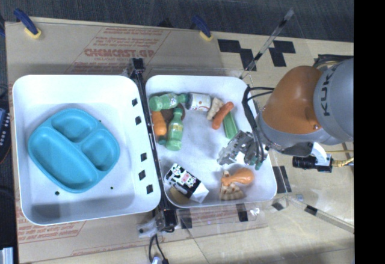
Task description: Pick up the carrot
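Observation:
An orange carrot (159,125) lies in the right bin (198,83) near its left wall, beside two green bottles (174,130). A second orange-red, elongated item (222,114) lies slanted in the upper right of the same bin, next to a green piece (230,126). My gripper (239,150) hangs over the right side of this bin, below that orange-red item and well to the right of the carrot. Nothing shows between it and the bin floor.
A blue divided plate (72,147) sits in the left bin (36,85). The right bin also holds a tan bread-like toy (236,178), a black-and-white box (183,180) and a small white can (201,102). The arm's orange band (295,106) overhangs the right wall.

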`<state>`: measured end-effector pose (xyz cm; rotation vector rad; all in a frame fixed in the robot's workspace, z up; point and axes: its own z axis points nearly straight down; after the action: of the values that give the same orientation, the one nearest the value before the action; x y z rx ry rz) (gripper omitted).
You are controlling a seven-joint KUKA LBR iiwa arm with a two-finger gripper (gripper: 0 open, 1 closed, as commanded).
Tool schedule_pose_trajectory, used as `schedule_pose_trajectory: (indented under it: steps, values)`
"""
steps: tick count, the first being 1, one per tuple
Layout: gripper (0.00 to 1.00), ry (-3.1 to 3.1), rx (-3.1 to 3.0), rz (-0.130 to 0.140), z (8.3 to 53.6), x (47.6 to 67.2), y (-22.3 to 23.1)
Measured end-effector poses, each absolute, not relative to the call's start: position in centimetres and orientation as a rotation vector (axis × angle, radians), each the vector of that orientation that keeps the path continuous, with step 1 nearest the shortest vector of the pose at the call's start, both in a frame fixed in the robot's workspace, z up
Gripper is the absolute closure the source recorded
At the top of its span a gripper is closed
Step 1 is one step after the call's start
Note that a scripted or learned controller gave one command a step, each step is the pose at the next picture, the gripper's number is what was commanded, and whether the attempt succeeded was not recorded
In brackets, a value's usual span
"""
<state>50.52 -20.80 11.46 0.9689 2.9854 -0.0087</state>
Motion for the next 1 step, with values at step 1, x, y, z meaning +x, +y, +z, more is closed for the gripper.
schedule_pose_trajectory:
  steps: [1]
  values:
    - [0.00, 2.985, 0.969, -0.009, 11.45, 50.51, -20.80]
